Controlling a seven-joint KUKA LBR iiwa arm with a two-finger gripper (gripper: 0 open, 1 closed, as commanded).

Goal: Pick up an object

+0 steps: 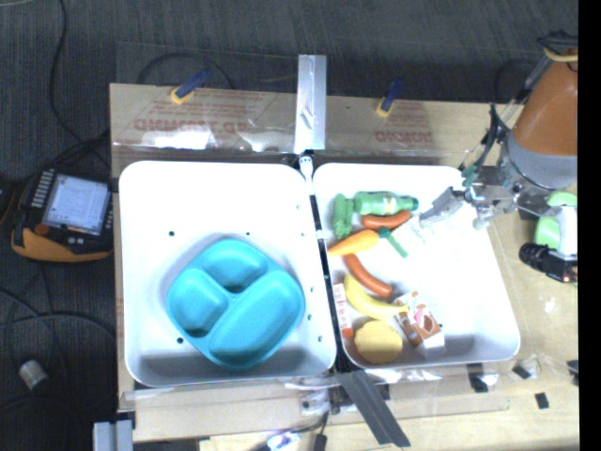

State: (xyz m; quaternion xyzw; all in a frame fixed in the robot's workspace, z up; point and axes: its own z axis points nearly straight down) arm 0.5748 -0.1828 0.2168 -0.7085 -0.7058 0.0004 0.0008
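— What are the fingers (pixel 434 212) doing?

— They're too small and blurred; I cannot tell how far apart they're standing, or whether anything is sitting between them. The gripper (pixel 441 207) is hanging over the upper right of the right bin (pixel 474 280), with the grey arm (pixel 545 148) reaching in from the right edge.

— What's lying in that bin?

— One green bottle (pixel 383 202) lying on its side, long axis running left to right, cap pointing right. Just below it one red sausage (pixel 387 221), one carrot (pixel 355 242) slanting up to the right, another sausage (pixel 366 276), one banana (pixel 364 301), one yellow potato (pixel 377 342) and one small carton (pixel 420 324).

— And the left bin (pixel 150 205)?

— It's holding one blue divided tray (pixel 235 301), sitting low in the middle.
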